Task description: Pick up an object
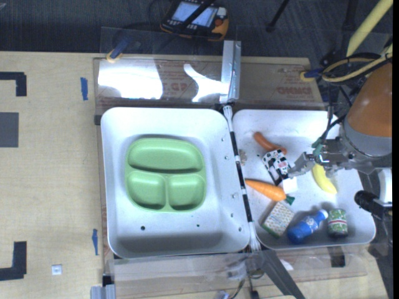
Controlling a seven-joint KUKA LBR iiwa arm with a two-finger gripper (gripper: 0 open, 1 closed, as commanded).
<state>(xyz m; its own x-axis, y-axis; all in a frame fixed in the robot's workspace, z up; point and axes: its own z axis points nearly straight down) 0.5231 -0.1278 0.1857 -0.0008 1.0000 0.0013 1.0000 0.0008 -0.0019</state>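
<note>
— Where are the things to pick?

— In the right bin (365, 229): a carrot (265, 189), a black-and-white toy (275, 162), a banana (323, 178), a blue bottle (307, 225), a small can (337, 222).

— And the gripper (310, 161)?

— Low over that bin, between toy and banana. I cannot tell how its jaws stand. The left bin (118, 129) holds a green tray (166, 172).

Faint red printing on the cardboard strip (283, 86) behind the bins, too blurred to read; lit screen on the handheld pendant (193, 16), characters illegible; label on the small can (337, 222), likewise unreadable.
</note>
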